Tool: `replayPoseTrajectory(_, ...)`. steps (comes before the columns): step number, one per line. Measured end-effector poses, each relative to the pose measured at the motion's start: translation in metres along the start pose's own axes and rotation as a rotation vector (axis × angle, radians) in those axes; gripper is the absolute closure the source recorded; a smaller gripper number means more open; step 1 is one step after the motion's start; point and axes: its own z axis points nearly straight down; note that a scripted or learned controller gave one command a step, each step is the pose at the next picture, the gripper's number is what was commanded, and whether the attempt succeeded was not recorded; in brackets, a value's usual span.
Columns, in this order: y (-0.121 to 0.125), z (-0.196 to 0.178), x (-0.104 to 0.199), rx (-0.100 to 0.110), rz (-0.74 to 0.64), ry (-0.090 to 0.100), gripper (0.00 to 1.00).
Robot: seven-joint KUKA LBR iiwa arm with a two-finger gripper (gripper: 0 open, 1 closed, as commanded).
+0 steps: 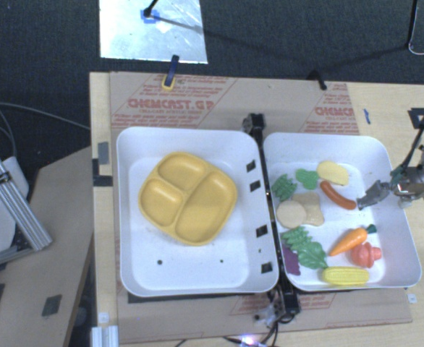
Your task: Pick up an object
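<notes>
open floor at right bin point(386, 157) top, toy food point(320, 226) crowding its middle and bottom

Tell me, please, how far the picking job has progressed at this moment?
Nothing looks picked yet: the sausage, carrot and corn all lie in the right bin. In hand: the end effector sits low over that bin, right of the sausage. Gripping and lifting remain.

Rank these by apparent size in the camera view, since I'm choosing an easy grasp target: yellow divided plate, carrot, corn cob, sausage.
1. Yellow divided plate, by far the largest.
2. Corn cob.
3. Carrot and sausage look too alike to rank.
</notes>
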Motion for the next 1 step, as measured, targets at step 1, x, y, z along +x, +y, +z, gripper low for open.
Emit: replayPoseTrajectory(1, -0.0338, 0.1245, -0.0033, 0.008, 0.004, 0.004, 0.00)
